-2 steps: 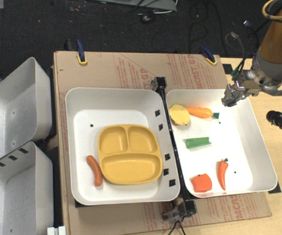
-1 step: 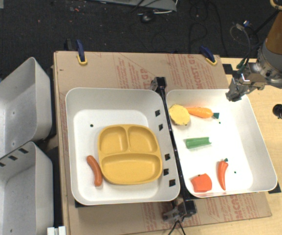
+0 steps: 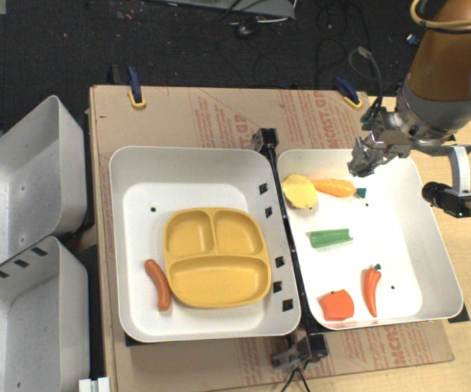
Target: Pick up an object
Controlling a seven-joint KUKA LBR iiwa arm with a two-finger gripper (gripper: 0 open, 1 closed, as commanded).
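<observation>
Gripper (image 3: 364, 163) hung over the right bin (image 3: 431, 235), near its far edge, just right of the carrot (image 3: 334, 188). Fingers too dark and small to read; can't tell how far open, nothing seen between them.

Likely target: the carrot, lying flat approx. along the far edge, touching or just beside the yellow lemon-like piece (image 3: 299, 192). Judged a light, stiff plastic toy, smooth, prob. slippery, not fragile. Best hold: across the thick mid-section, jaws square to its length; tapered tip likely to squirt out.

Also in right bin: green piece (image 3: 331, 238) mid-bin, orange block (image 3: 337, 305) and red chili (image 3: 371, 289) toward near edge. Left bin (image 3: 129, 219) held a yellow tray (image 3: 216, 256) and a sausage (image 3: 158, 283).
</observation>
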